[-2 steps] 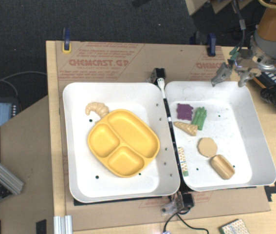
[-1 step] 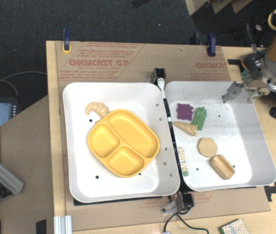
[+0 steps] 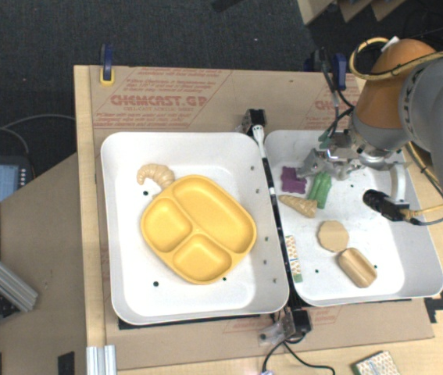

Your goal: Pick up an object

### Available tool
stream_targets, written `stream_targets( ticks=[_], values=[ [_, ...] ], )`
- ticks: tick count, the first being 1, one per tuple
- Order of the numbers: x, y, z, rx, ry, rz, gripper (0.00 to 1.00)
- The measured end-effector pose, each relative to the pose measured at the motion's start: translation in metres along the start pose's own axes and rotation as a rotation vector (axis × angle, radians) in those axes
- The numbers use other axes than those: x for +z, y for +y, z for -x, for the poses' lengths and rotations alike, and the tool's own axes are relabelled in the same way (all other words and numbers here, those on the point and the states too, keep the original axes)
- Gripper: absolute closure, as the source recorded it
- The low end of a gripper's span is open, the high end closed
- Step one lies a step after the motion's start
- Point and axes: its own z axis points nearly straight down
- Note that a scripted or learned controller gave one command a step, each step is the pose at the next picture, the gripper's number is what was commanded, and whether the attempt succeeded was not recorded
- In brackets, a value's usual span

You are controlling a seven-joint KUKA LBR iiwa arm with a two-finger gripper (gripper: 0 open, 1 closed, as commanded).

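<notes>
The two-finger gripper (image 3: pixel 332 162) hangs over the small green plastic cylinder (image 3: pixel 319 191), jaw state unclear; likely light, stiff, slick; pinch across its narrow sides.

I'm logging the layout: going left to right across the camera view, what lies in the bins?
Croissant-shaped toy → yellow divided plate → purple block → ice-cream cone toy → green piece → tan disc → tan cylinder.

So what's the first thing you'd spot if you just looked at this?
The big yellow plastic divided plate in the left white bin, with a small tan curled croissant-shaped toy at its upper edge. Then the grey robot arm with an orange band, hanging over the right white bin near a green block.
</notes>
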Motion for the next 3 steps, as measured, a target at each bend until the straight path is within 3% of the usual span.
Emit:
stream_targets(
  ticks=[1, 2, 3],
  values=[
    [-0.014, 0.001, 0.006, 0.006, -0.006, 0.007, 1.0],
    [-0.013, 0.001, 0.006, 0.006, -0.005, 0.006, 0.0],
    [-0.003, 0.01, -0.026, 0.004, -0.005, 0.007, 0.0]
  ],
)
